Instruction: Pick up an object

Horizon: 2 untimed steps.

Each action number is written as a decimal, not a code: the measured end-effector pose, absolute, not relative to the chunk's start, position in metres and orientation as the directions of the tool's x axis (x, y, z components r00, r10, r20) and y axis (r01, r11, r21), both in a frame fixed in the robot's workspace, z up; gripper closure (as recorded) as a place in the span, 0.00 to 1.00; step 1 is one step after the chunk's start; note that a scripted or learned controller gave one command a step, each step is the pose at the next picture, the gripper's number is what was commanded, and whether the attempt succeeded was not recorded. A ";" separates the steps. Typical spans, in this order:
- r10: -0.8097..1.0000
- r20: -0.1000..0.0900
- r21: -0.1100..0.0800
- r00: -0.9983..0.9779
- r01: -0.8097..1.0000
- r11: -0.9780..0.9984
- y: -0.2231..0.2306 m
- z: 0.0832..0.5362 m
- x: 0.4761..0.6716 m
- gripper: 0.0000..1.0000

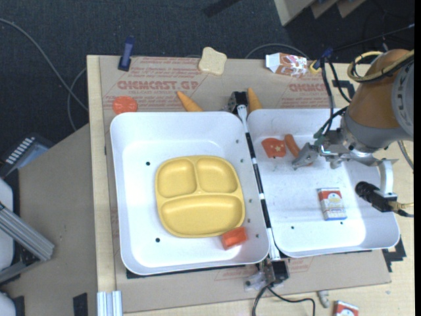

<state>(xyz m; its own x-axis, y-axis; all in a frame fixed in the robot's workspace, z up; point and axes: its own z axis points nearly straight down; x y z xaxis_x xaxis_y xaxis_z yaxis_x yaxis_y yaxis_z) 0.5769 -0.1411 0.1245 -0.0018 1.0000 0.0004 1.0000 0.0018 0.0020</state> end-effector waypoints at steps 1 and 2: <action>1.000 0.000 -0.003 0.002 1.000 -0.002 -0.169 0.084 0.524 0.00; 1.000 0.001 0.002 -0.002 1.000 0.002 -0.110 0.085 0.593 0.00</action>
